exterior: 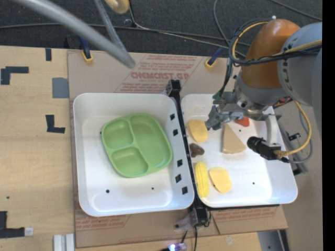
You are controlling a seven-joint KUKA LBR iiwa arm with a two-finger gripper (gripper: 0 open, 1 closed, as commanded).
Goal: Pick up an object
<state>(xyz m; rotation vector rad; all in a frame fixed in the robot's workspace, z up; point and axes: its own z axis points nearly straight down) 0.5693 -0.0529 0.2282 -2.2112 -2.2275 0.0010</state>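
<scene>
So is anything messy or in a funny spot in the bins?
Nothing looks spilled or broken. The green divided plate lies a bit askew in the left bin, with no food on it. All the toy food, such as the corn cob and cheese wedge, is scattered loose in the right bin.

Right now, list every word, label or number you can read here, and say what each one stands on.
"CHEMCAST GP": large red print on the brown protective sheet under the bins, behind the left bin.
Smaller red print around it on the same sheet: too blurred to read.
Nothing legible on the green tray, the food items or the arm.
</scene>
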